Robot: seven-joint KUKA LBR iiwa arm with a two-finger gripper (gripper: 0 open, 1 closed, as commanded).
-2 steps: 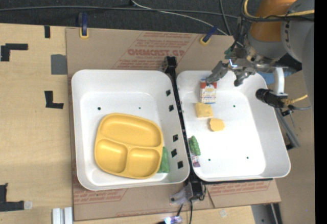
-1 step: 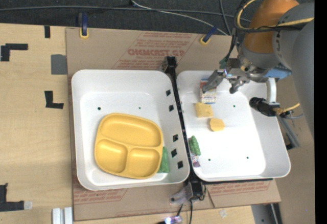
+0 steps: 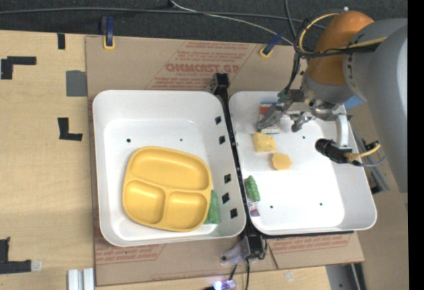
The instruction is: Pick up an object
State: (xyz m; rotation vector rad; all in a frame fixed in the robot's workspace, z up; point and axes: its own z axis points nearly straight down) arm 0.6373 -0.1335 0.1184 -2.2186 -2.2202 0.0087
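In the right bin [image 3: 344,216] lie a pale yellow block [image 3: 264,142], a small rounded yellow piece [image 3: 281,161] and a green object [image 3: 252,188] by the left wall. A red and blue item [image 3: 267,110] sits at the bin's far left, partly hidden. My gripper [image 3: 283,123] hangs over the far part of this bin, just above and right of the yellow block. Its fingers [image 3: 269,126] are spread apart, open, with nothing seen between them.
The left bin [image 3: 109,123] holds a yellow divided plate [image 3: 167,188] with a green item [image 3: 213,208] wedged against its right edge. A black divider [image 3: 228,143] runs between the bins. Cables [image 3: 344,149] trail off the wrist on the right.
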